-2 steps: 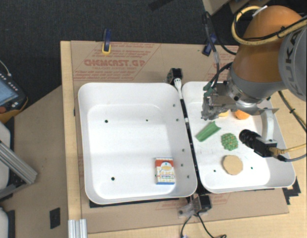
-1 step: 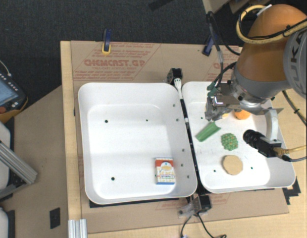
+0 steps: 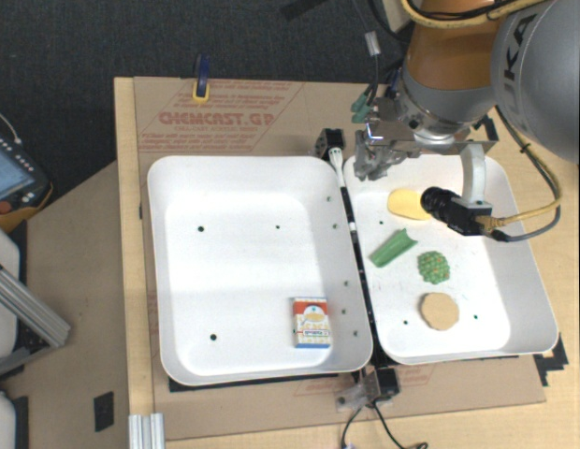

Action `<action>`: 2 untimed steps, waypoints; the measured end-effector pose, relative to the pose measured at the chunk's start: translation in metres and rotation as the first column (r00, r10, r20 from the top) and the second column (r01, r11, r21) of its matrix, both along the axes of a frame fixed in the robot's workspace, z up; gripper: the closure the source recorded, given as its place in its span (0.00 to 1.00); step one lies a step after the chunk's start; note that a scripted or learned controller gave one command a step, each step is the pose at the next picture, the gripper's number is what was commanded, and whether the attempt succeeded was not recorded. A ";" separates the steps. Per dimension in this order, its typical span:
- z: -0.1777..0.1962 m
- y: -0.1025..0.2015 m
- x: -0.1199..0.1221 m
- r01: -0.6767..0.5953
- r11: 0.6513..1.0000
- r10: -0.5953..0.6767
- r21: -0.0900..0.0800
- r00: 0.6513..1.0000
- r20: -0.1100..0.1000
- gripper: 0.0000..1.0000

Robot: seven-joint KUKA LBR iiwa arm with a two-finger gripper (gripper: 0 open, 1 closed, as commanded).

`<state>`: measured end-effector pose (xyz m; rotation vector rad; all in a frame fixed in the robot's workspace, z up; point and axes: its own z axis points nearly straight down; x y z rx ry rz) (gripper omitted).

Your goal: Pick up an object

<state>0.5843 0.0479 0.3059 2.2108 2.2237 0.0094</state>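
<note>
Just beside the jaws (image 3: pixel 372 162) lies a yellow object (image 3: pixel 407 204).

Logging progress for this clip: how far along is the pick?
Done: nothing looks lifted. The yellow piece, green pod, green ball and tan disc all lie in the right bin, and the small carton lies in the left bin. In hand: the claw is at the right bin's far left corner. Left: grasping and lifting.
</note>
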 end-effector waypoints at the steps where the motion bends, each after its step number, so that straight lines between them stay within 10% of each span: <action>1: -0.029 -0.041 -0.039 0.010 1.000 -0.010 0.000 1.000 -0.015 1.00; 2: -0.029 -0.150 -0.053 0.016 1.000 -0.016 -0.003 1.000 -0.010 1.00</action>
